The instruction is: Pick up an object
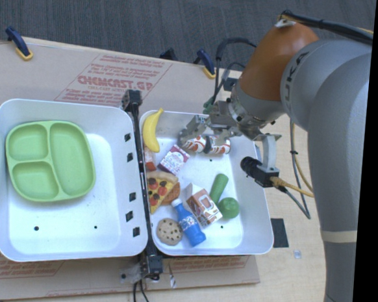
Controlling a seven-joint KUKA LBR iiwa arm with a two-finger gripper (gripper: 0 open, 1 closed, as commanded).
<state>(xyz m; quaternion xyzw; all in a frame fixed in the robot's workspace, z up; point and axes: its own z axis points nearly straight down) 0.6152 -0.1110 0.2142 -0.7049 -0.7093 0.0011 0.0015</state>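
Two white bins [13, 231] on a cardboard-covered bench [65, 66], grey carpet beyond

From my station the picture is bright and even, with soft light that seems to come from above. The white bins [249, 214] are close to overexposed, so their walls lose detail. I see only weak, short shadows, for example under the green tray [48, 161]. The orange band [281, 56] on the arm carries a pale highlight. The resolution is low; small print on the cardboard [116, 83] is hardly readable, and the small objects look a little soft.
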